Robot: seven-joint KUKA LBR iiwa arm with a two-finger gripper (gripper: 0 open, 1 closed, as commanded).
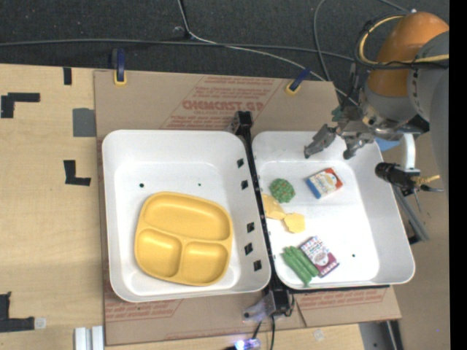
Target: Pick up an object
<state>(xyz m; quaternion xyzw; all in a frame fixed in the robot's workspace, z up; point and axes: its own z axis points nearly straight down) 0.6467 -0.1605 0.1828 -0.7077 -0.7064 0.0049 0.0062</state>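
Below, brown cardboard sheet (219,104) on wooden bench (44,195), two white bins (120,152), pincer (336,146) spread wide, holding nothing.

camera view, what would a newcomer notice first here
The big yellow divided tray in the left bin draws the eye first. Next comes the gripper, fingers spread, above the right bin's far edge, with a green ball, small packets and green beans scattered below it.
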